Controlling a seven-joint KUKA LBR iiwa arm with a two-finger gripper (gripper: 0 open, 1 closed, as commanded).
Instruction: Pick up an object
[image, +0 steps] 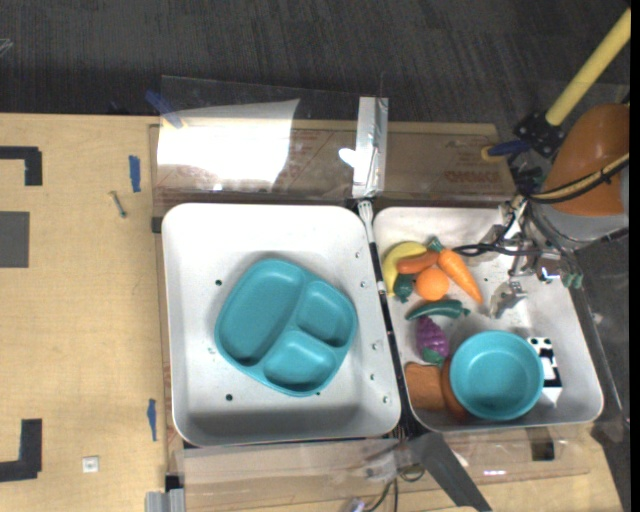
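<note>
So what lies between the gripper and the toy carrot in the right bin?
In the camera view, only bare white bin floor separates the gripper from the toy carrot; nothing sits in that stretch.

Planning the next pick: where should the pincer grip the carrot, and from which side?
Probably mid-body on the carrot, coming from above, closing across its narrow width. It lies slanted on the pile's right edge; the orange ball crowds its left, so the right side looks freer.

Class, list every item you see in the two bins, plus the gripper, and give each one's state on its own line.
Teal divided plate: right way up in left bin, nothing on it.
Teal bowl: upright, nothing in it, in right bin.
Carrot: lying loose.
Orange: resting beside the carrot.
Banana: lying at the bin's left wall.
Purple toy: lying by the bowl.
Gripper: over the right bin, holding nothing.
</note>
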